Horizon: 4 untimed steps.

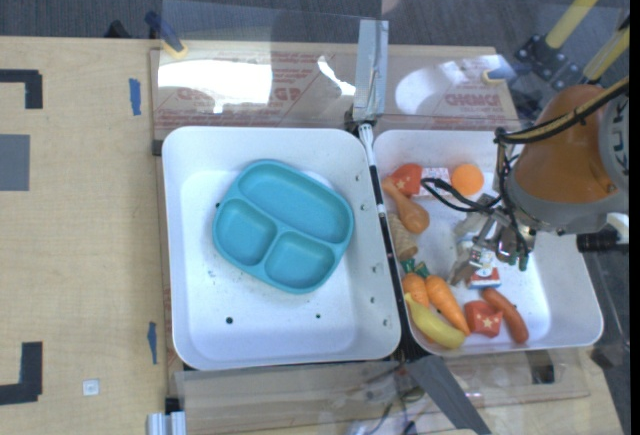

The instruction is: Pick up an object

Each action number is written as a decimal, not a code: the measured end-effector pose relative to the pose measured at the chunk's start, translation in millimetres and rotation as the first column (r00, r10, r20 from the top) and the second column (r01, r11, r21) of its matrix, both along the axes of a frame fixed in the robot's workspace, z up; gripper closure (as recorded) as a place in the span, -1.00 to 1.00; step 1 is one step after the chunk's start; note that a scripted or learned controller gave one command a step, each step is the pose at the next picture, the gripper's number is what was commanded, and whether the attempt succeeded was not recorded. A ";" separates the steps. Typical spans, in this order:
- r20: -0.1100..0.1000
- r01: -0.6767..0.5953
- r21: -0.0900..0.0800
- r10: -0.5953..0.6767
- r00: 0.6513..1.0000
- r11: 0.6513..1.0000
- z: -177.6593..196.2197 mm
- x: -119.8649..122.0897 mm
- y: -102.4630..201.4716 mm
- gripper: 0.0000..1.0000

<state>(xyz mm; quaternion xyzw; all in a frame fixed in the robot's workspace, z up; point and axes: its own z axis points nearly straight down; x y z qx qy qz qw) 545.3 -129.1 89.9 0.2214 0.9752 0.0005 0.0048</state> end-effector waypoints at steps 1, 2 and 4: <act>-0.012 0.143 0.001 -0.143 0.990 0.990 -0.7 112.9 -11.8 -1.00; -0.001 0.266 0.000 -0.266 0.964 0.964 -1.2 52.7 -52.7 -1.00; 0.001 0.431 0.003 -0.431 0.902 0.902 -1.0 50.6 -13.1 -1.00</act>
